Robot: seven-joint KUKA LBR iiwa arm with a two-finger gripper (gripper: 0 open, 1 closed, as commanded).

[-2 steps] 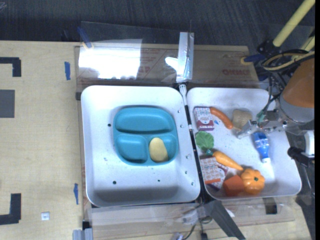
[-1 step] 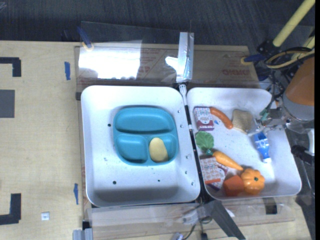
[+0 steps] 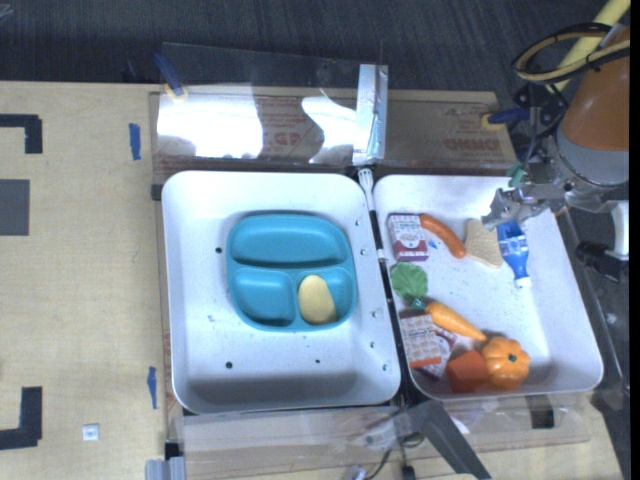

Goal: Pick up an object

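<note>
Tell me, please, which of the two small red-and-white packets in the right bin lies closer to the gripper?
The upper packet, beside the orange sausage, is closer to the gripper. The other packet lies lower, by the carrot.

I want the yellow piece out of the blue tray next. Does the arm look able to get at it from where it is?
Probably yes. The yellow piece lies uncovered in the blue tray, open from above. The gripper sits over the right bin, so it must cross the divider first.
</note>
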